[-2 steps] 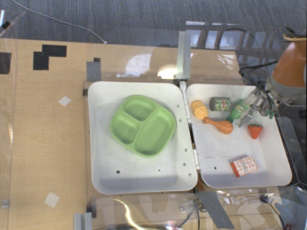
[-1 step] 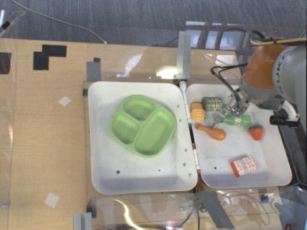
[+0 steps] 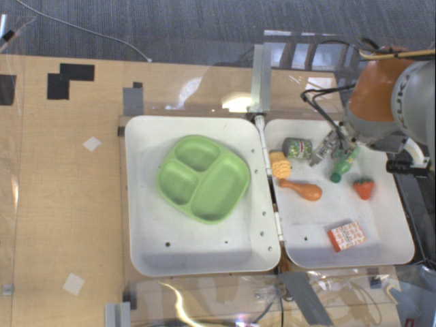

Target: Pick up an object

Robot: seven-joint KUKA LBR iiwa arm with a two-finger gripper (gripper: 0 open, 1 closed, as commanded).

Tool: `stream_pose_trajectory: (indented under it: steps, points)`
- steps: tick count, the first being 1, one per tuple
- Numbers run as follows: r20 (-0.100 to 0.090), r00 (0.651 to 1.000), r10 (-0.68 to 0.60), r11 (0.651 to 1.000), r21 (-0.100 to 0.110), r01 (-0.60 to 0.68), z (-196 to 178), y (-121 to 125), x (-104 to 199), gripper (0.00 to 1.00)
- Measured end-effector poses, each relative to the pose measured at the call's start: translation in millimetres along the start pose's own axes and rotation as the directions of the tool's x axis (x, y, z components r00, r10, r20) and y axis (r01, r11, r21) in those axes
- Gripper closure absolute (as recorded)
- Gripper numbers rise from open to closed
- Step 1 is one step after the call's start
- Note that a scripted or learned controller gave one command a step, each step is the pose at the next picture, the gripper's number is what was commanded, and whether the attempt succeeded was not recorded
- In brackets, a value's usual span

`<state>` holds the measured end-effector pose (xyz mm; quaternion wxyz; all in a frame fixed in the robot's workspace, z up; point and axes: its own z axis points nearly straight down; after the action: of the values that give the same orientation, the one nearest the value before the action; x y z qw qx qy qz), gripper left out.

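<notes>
In the right bin (image 3: pixel 392 251), the pincer (image 3: pixel 327 148) hovers beside a green bottle (image 3: pixel 343 163).

Green plate (image 3: pixel 203 178) in white bin (image 3: pixel 146 251); green bottle (image 3: pixel 344 163); orange drumstick (image 3: pixel 300 189); red-and-white box (image 3: pixel 347 236)

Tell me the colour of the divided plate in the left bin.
Light green; the divided plate shows clearly in the camera view.

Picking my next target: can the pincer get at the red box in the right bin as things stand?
Probably yes. The red box lies alone near the right bin's front, apart from the strawberry and orange drumstick, nothing over it. The pincer hangs farther back.
</notes>
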<state>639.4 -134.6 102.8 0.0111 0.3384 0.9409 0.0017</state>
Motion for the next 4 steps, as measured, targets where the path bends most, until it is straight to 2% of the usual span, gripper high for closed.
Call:
stream_pose_trajectory:
  steps: [1,2,3,4]
  points:
    - [-0.01,0.953,0.302,0.953,0.005,-0.302,-87,54,68,1.0]
    - [-0.008,0.701,0.713,0.701,0.018,-0.713,-84,101,123,1.0]
    - [0.001,0.342,0.94,0.342,0.022,-0.939,-1,155,225,1.0]
    - [0.003,0.163,0.987,0.163,0.02,-0.986,-70,193,256,1.0]
